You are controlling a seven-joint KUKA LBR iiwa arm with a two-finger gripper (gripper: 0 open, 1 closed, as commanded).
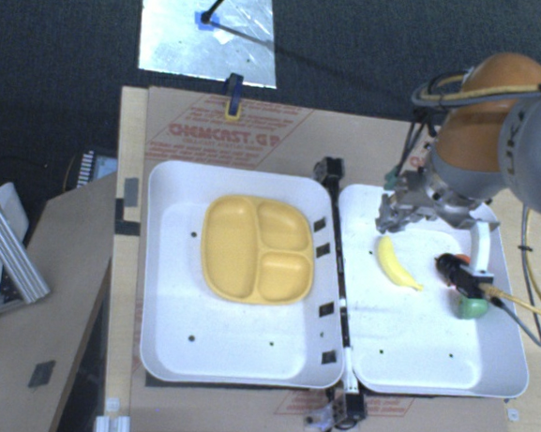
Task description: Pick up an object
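Banana (396,265): small, yellow, slightly curved, lying slantwise in the upper left part of the right bin (428,356), right of frame centre. Gripper (390,221) sits at the banana's upper end; we cannot tell whether it is released or clenched, or touching. We see a small green thing (470,307) near the banana's right. Left bin (170,343) holds a yellow divided plate (253,248).

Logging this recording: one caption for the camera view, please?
KUKA arm's gripper hangs close to a banana in the right bin; a yellow divided plate lies in the left bin.
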